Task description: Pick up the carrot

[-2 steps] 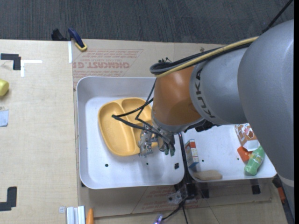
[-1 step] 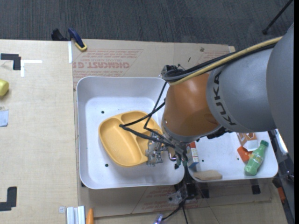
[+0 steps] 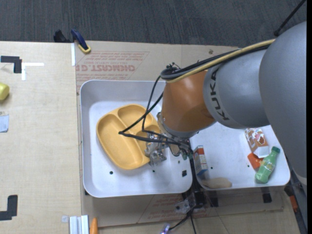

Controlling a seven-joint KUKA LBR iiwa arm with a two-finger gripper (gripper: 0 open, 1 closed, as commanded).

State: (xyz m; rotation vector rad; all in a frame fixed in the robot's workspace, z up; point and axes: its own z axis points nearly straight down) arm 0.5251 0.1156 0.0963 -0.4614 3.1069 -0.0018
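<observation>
Carrot (image 3: 254,160) in right bin beside green bottle (image 3: 266,165), tool (image 3: 157,155) over yellow plate (image 3: 117,138), grip state unclear

1. My grey arm with its orange band (image 3: 187,101) covered the right part of the yellow divided plastic plate (image 3: 119,135) and the wall between the two white bins.
2. My metal two-finger gripper (image 3: 157,155) was too cluttered with cables to read.
3. The small orange piece (image 3: 93,224) was cut off by the bottom edge.
4. The orange-and-white packet (image 3: 257,143) was partly hidden by my arm.
</observation>
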